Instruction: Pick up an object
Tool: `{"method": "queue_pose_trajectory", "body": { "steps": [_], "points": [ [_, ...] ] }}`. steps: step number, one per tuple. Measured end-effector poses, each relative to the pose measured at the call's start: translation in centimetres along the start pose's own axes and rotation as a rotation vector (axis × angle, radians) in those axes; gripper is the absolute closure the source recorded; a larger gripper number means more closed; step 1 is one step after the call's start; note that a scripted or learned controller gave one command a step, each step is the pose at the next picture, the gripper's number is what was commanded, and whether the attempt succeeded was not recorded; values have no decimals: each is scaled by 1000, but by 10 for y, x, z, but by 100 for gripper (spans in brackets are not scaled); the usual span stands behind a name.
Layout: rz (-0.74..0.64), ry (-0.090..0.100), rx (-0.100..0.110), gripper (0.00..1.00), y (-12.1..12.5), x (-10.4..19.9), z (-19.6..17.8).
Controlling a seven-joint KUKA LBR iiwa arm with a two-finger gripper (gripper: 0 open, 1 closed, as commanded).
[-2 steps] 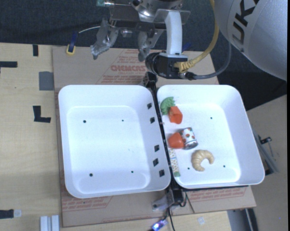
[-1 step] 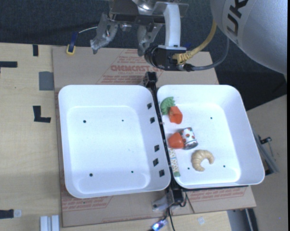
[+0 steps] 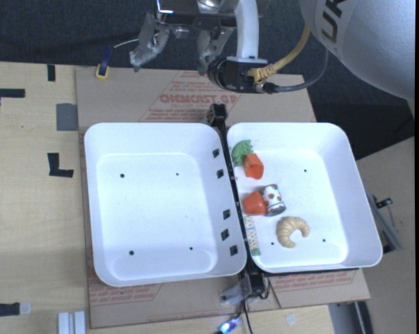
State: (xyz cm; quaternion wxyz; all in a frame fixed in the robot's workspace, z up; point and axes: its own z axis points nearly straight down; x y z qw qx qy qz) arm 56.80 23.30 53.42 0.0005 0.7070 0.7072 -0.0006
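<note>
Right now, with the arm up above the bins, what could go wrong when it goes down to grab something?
1. The carrot and tomato lie hard against the wall of the right bin, so a finger of the open pincer could strike that wall.
2. The tomato touches the small can; closing there may catch both or push one aside.
3. The croissant is curved and might slip out.
</note>
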Motion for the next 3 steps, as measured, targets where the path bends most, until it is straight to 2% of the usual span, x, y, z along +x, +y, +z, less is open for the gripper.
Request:
{"method": "queue_pose_trajectory", "body": {
  "steps": [3],
  "points": [
    [0, 0, 0, 100, 12, 0, 0]
  ]
}}
